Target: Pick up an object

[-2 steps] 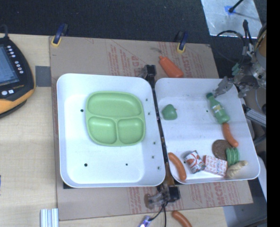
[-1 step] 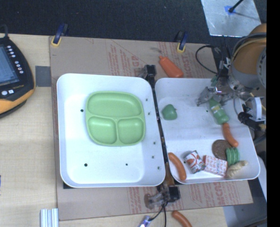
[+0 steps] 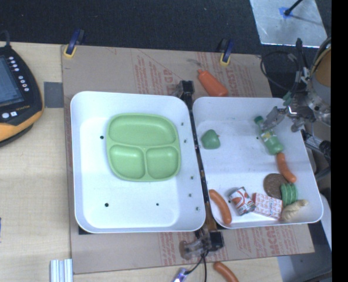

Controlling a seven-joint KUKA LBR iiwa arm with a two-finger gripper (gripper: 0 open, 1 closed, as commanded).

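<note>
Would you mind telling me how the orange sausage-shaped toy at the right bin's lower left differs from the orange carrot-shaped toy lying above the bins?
The orange sausage-shaped toy lies inside the right white bin, against its lower left wall; the orange carrot-shaped toy lies outside it, on the brown cardboard sheet. The sausage toy is slim and rounded at both ends; the carrot toy is thicker and tapers. Both are orange, elongated, and slant from upper left to lower right.

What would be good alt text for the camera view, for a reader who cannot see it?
A gripper hangs over the right bin, near a green bottle, with other small items along the bin's near side. The left bin holds a green tray.
</note>
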